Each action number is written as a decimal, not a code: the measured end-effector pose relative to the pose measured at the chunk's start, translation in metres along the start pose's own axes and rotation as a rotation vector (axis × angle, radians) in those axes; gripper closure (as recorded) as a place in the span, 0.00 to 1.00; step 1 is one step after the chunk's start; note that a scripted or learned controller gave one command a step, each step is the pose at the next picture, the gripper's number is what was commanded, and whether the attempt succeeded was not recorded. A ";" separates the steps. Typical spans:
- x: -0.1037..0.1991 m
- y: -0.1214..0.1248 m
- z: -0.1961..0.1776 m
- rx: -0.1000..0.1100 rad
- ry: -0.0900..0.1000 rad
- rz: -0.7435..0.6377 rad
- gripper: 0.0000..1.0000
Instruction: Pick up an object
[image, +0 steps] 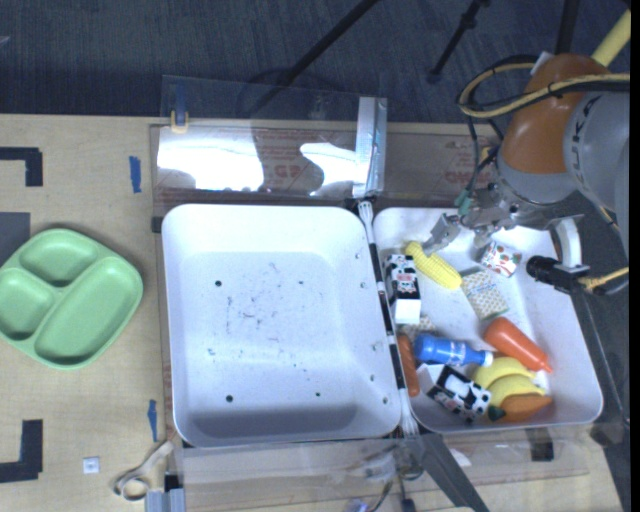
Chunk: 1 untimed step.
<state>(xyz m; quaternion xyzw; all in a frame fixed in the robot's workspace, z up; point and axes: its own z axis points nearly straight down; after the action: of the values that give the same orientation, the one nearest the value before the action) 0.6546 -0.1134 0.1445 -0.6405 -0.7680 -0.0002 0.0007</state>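
Corn cob in the upper part of the right bin lies just below the gripper, whose fingers look apart, so lowering squarely astride it seems wisest.

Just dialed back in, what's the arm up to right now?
The arm reaches in from the right, and its gripper hangs over the far end of the right bin, near the yellow corn cob. Nothing shows between its fingers, so no pick yet. The toys sit together in that bin: the corn, an orange carrot, a blue bottle and a banana. A green divided plate lies on the bench to the left.
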 end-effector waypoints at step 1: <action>0.000 0.006 0.036 -0.009 -0.005 -0.070 0.00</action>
<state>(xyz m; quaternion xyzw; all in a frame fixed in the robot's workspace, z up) 0.6600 -0.1121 0.1082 -0.6133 -0.7899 -0.0021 -0.0043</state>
